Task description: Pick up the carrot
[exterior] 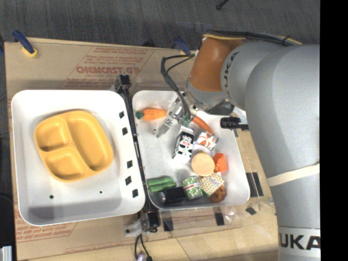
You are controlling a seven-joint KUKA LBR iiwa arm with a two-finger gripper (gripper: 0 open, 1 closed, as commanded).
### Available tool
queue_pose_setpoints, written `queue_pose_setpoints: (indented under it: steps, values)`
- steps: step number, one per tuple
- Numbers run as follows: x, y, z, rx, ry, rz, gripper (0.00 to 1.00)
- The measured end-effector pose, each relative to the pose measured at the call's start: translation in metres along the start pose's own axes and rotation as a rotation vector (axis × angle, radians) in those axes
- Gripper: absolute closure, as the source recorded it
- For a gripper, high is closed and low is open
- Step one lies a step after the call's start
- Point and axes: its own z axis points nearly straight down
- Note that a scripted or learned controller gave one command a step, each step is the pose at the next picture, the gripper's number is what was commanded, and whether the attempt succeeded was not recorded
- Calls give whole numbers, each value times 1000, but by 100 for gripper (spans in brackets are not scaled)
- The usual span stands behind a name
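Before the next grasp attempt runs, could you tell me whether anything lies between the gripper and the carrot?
Nothing visible does. The gripper hangs in the right bin just right of the carrot, with bare white floor between them. The milk carton and other toy foods lie nearer the camera, off that path.

The two shallow white plastic bins (32, 200) looked smooth and faintly glossy; the yellow compartmented plastic tray (73, 144) looked matt; the brown printed cardboard sheet (103, 64) looked dull.
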Motion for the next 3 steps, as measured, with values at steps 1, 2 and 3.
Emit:
queue_pose_setpoints:
  steps: [1, 2, 3]
  values:
    - [5, 7, 0, 7, -4, 79, 0]
    - [16, 16, 1, -7, -2, 320, 0]
    - [6, 20, 2, -4, 9, 487, 0]
